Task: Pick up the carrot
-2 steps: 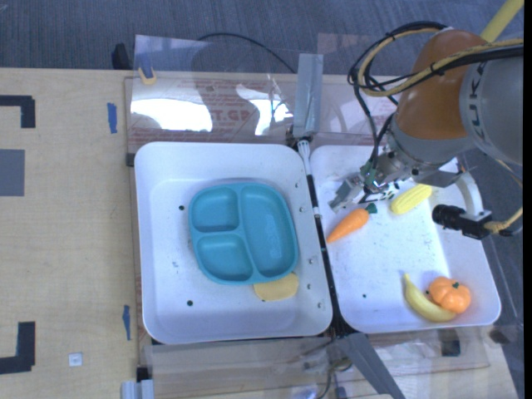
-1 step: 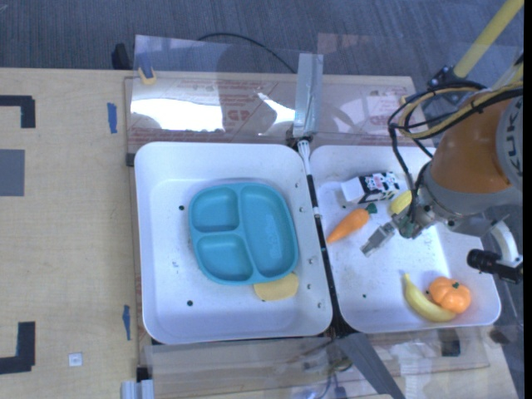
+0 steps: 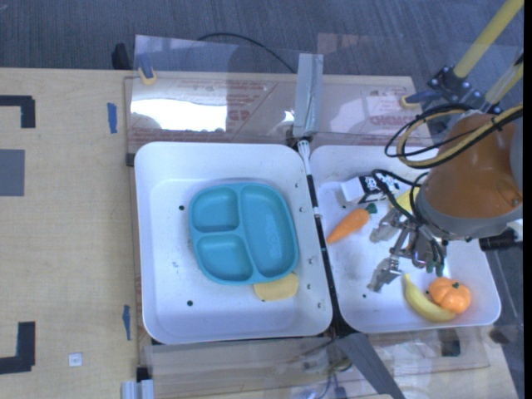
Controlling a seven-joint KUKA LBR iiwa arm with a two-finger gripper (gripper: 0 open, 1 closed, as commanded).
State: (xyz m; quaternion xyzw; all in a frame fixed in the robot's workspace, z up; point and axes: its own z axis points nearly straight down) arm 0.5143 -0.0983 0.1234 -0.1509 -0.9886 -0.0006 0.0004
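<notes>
The fingers [image 3: 391,260] hang over the right bin [image 3: 478,314] with nothing between them, though whether they stand apart or together cannot be told from this slant. The carrot [image 3: 347,225] lies just to their upper left on the bin floor, apart from them, while a banana [image 3: 424,299] and a small pumpkin [image 3: 450,295] sit near their lower right. Farther left, in the left bin [image 3: 158,223], a blue tray [image 3: 243,232] rests with a yellow piece [image 3: 277,288] at its lower edge.

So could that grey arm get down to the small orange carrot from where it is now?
Probably yes. The small orange carrot lies alone on bare floor of the right white bin, and the gripper hangs just beside it with nothing between them.
</notes>
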